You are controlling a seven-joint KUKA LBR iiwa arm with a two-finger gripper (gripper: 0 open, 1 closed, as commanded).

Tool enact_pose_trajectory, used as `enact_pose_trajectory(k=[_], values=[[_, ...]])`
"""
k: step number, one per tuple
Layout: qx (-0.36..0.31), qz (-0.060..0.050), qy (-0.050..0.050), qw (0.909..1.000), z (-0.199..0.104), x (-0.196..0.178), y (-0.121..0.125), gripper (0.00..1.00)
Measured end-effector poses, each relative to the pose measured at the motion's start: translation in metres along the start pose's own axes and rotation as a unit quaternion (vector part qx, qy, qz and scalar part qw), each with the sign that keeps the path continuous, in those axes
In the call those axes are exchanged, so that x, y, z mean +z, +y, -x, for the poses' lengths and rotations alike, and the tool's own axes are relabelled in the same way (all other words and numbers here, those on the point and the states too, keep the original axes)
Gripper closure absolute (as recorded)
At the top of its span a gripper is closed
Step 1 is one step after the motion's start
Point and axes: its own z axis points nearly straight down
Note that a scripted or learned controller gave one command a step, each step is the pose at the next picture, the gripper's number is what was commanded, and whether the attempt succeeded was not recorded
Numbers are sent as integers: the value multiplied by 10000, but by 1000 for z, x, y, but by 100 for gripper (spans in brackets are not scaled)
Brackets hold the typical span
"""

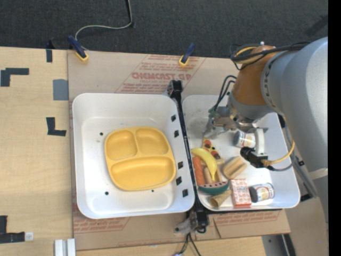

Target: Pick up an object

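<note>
- On the bench, a sheet of cardboard [149,76] lies under two white bins that sit side by side.
- Two blue and yellow clips [78,47] hold the far edge of the cardboard.
- The left bin [81,143] has a yellow plate [139,158] in it. The plate has three parts.
- The right bin [200,106] has many small things, mostly in its near half.
- A banana [209,162] lies close to the wall between the bins. An orange carrot [198,169] lies just beside it.
- A green bowl [214,186] sits at the near end of the banana and carrot.
- A tan block [233,167] lies just to the right of the banana.
- A red box [241,192] and a small jar [262,192] lie side by side near the front wall.
- A brown cone [219,199] lies next to the red box.
- A little red and yellow toy [211,145] sits just past the far tip of the banana.
- The grey arm comes in from the right, and its gripper [216,126] is low over the far half of the right bin, just above the little toy.
- I cannot tell if the gripper is spread or closed. I see nothing held in it.
</note>
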Motion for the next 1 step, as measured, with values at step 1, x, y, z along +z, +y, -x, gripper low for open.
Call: enact_pose_trajectory(k=[1], values=[[0, -3, 1, 10000, 0, 0, 0, 0]])
